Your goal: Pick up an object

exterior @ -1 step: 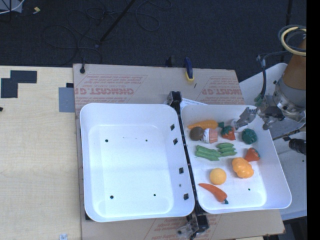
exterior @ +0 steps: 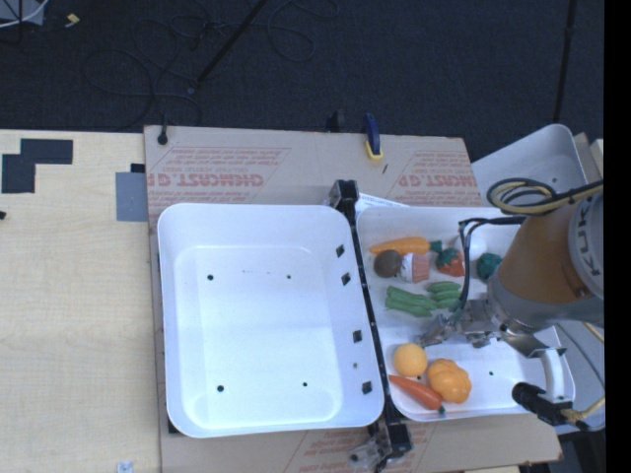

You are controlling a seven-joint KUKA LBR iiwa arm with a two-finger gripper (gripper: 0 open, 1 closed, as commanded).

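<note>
The right bin (exterior: 495,371) holds several toy foods. An orange carrot (exterior: 399,246), a brown ball (exterior: 387,262) and a white and pink piece (exterior: 417,268) lie at its far side, with a red item (exterior: 452,260) and a teal item (exterior: 488,263) beside them. Green pods (exterior: 412,302) lie in the middle. A yellow lemon (exterior: 410,360), an orange (exterior: 450,380) and a red pepper (exterior: 415,392) sit at the near left. My gripper (exterior: 446,329) hangs low over the bin's middle, just below the green pods and right of the lemon. Nothing is seen held in it.
The left bin (exterior: 256,335) sits beside the right one, parted by a black divider (exterior: 360,294). The arm's orange band (exterior: 537,264) and grey body cover the right bin's right side. Both bins rest on cardboard (exterior: 256,170).
</note>
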